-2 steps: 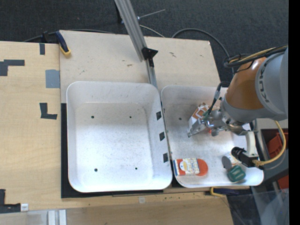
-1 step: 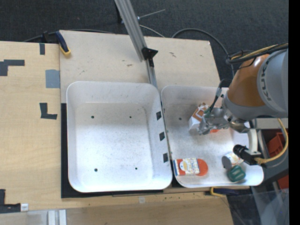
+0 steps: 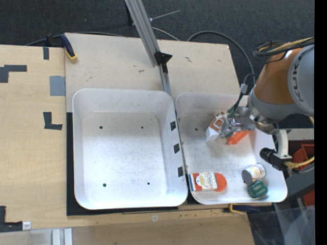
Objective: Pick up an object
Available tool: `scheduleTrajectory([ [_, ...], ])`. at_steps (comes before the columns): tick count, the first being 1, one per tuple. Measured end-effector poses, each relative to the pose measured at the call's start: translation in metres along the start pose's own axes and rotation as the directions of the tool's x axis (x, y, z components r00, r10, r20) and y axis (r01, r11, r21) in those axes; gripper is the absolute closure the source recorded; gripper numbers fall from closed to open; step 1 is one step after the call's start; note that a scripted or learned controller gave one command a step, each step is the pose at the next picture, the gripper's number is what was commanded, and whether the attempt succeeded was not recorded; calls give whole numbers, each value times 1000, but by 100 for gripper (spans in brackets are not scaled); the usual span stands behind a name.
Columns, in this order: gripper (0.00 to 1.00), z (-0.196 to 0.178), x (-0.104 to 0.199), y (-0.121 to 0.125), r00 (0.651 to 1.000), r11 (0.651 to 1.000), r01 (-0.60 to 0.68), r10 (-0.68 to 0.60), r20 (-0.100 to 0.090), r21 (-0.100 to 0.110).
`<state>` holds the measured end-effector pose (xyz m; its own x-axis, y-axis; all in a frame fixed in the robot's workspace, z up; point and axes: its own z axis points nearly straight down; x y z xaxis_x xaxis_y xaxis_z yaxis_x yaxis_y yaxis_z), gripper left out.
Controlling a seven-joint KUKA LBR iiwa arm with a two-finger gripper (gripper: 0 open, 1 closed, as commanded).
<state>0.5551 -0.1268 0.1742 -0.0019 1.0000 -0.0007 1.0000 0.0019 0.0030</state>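
My gripper (image 3: 231,128) hangs low in the right bin (image 3: 196,111), at its upper right part. It sits right at a small white and orange carton (image 3: 216,126) and an orange block (image 3: 238,136), which lie against each other under the fingers. Whether either one is between the fingers is hidden by the wrist. An orange and white pouch (image 3: 208,181) lies at the bin's front edge. A grey can (image 3: 253,173) and a green object (image 3: 258,189) rest in the front right corner.
The left bin (image 3: 122,147) stands beside the right one, split by a shared rim with black clips (image 3: 177,148). A metal pole (image 3: 144,24) slants across the back of the bench. Cables run behind the right bin.
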Motion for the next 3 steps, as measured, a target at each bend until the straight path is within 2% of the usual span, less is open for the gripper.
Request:
scheduleTrajectory([
  [2, 100, -73, 0, -3, 1000, 1000, -1, 1, 0, 1],
  [3, 100, -60, 51, 2, 1000, 1000, 4, -4, -2, 5],
])
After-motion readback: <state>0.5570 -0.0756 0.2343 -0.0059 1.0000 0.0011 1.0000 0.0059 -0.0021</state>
